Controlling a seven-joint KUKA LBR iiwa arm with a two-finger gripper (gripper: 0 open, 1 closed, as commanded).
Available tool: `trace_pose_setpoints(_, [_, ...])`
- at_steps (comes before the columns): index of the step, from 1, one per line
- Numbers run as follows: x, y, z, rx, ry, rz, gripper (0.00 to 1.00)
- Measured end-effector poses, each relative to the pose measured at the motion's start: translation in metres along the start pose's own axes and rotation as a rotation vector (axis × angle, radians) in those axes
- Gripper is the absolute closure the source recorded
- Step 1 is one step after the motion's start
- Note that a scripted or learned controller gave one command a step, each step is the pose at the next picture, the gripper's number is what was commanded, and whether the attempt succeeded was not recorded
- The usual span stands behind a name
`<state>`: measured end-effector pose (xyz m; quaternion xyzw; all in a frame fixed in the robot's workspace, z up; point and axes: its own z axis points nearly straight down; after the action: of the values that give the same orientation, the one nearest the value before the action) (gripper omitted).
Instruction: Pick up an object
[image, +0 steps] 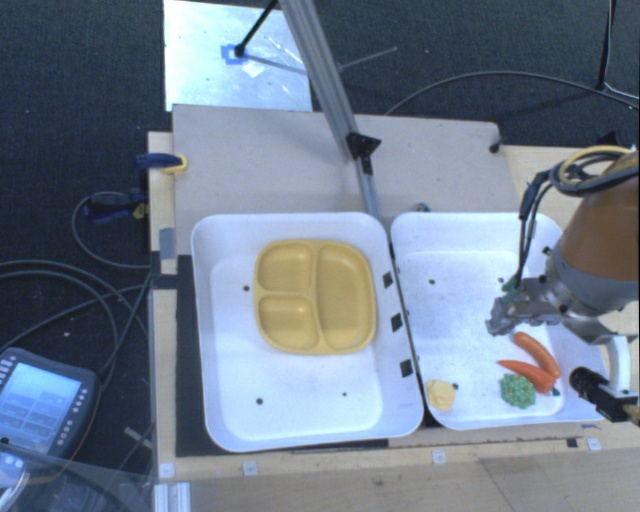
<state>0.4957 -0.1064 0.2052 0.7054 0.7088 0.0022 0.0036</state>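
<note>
In the right bin (450, 255) lie three small items near its front edge. An orange carrot-like piece (534, 362) lies at the right, a green broccoli-like piece (517, 391) sits just in front of it, and a pale yellow lump (440, 394) rests at the front left corner. My gripper (512, 316) hangs over the right side of this bin, just behind and left of the orange piece. I see nothing held in it.
The left bin (225, 400) holds a yellow divided plate (315, 296). A slanted metal pole (335, 95) crosses above the seam between the bins. Cables and a teach pendant (40, 400) lie off the bench at the left.
</note>
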Motion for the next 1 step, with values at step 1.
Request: trace_pose_setpoints(1, [-0.0002,0.0016,-0.0137,0.004,0.001,-0.001,1.0])
